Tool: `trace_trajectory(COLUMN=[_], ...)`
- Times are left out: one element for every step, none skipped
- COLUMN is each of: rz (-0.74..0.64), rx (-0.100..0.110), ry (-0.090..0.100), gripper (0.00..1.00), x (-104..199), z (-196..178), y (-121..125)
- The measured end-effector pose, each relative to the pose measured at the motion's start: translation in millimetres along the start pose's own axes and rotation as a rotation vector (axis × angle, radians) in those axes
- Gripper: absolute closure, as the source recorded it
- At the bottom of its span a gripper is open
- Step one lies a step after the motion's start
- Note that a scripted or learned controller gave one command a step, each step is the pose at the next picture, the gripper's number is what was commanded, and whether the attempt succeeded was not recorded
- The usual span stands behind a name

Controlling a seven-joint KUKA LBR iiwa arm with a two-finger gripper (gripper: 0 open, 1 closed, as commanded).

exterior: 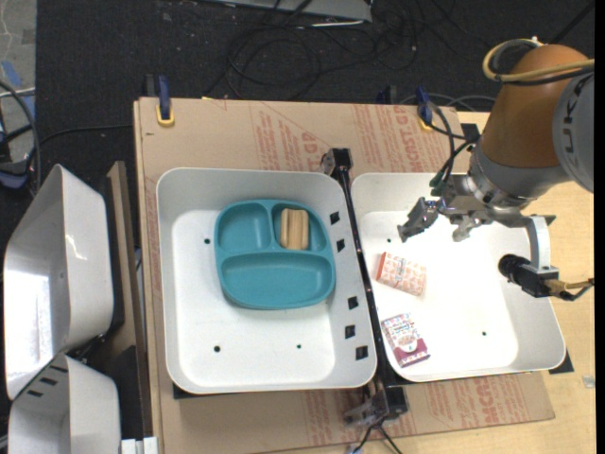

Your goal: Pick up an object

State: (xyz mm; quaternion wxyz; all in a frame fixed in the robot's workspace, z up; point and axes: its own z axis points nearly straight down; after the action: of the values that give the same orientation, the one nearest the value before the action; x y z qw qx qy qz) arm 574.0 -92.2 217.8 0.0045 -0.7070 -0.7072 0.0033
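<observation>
My gripper (437,226) hangs over the upper middle of the right bin (529,301), with its fingers spread apart and nothing between them. A small pink and white packet (402,273) lies on the bin floor just below and left of the gripper. A second packet (406,338), white with a dark red base, rests near the bin's front left corner. In the left bin (189,339) sits a teal divided tray (274,255) with a tan block (295,229) in its upper right compartment.
A black divider (354,272) runs between the two bins. The arm's grey wrist and orange band (529,102) fill the upper right above the right bin. A black fitting (518,270) sticks in over the right bin's right side. White containers (52,272) stand off the bench at left.
</observation>
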Motion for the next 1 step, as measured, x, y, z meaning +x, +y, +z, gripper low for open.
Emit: trace_trajectory(rz=[-0.001], rx=[-0.01], ry=[-0.001], gripper=[0.0], x=[-0.1], z=[-5.1], y=[2.3])
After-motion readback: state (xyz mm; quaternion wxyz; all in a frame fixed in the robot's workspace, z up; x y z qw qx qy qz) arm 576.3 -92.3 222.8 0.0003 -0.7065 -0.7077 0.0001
